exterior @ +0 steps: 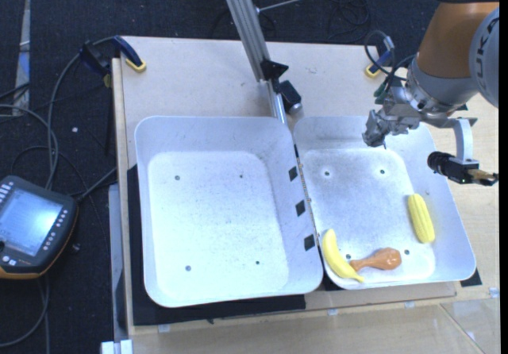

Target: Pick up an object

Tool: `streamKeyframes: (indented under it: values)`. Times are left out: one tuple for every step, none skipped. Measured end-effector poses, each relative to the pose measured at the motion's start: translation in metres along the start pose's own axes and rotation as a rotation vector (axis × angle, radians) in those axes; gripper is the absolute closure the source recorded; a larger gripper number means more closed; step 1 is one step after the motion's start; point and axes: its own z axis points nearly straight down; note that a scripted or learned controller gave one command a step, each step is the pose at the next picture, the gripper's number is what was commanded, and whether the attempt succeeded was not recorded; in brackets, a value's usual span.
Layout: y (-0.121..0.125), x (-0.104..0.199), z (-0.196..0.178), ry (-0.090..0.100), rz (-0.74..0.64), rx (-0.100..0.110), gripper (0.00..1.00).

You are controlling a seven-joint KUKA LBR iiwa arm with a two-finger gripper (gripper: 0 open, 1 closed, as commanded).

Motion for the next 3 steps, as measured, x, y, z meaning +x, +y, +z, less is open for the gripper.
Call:
streamKeyframes:
  values:
    - [-0.029, 0.049, -0.008, 0.0, 0.0, -0.001, 1.0]
    - [-0.049, 0.099, -0.019, 0.0, -0.001, -0.001, 1.0]
    - [-0.071, 0.148, -0.028, 0.0, -0.001, 0.0, 1.0]
